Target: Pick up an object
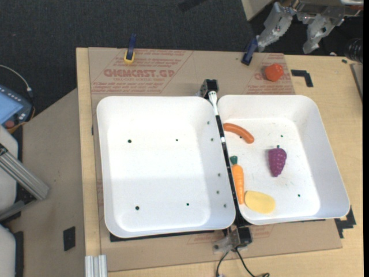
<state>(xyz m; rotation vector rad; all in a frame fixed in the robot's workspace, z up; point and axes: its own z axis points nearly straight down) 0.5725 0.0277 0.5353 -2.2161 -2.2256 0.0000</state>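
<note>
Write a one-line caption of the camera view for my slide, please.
Open pincer raised beyond the right bin, which holds a sausage, purple grapes, a carrot and a yellow piece.

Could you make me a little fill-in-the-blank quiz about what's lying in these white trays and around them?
1. The purple grapes lie in the ____ tray as the camera sees it.
2. The carrot lies right beside the ____ piece near the tray's front edge.
3. The sausage lies ____ from the camera than the carrot.
4. The red-orange tomato sits on the brown ____, outside both trays.

Missing words: right; yellow; farther; board
</note>
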